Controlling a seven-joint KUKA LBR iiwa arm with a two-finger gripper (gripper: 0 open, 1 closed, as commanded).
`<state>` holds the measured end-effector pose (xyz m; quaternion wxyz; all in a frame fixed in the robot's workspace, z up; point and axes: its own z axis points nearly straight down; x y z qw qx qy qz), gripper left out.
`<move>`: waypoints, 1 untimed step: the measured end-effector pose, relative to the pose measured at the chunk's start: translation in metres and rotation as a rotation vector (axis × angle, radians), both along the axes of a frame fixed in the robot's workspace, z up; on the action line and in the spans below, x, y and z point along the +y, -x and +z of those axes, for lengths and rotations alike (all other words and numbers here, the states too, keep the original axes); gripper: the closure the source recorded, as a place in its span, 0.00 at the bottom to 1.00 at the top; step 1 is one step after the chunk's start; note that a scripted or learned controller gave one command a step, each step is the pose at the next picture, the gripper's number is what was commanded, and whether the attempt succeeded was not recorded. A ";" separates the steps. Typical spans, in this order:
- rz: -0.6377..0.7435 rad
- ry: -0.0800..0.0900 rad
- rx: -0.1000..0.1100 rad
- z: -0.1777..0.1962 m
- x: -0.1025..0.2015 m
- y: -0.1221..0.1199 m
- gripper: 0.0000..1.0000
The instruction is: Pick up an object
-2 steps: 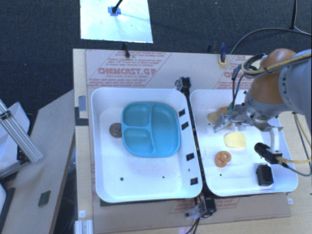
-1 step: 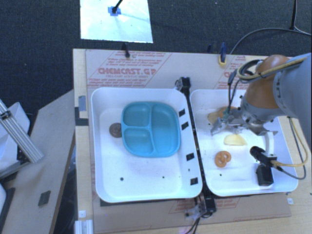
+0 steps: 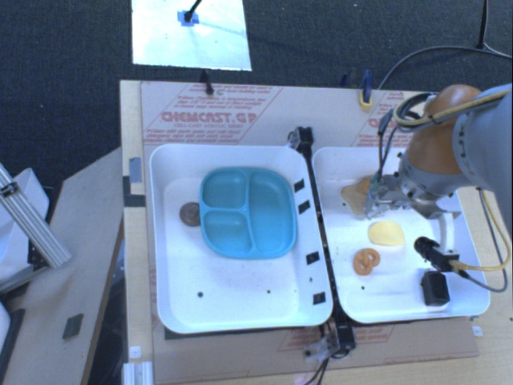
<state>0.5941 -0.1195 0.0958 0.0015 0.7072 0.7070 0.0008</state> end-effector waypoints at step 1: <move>0.005 0.000 -0.002 0.052 0.007 0.006 1.00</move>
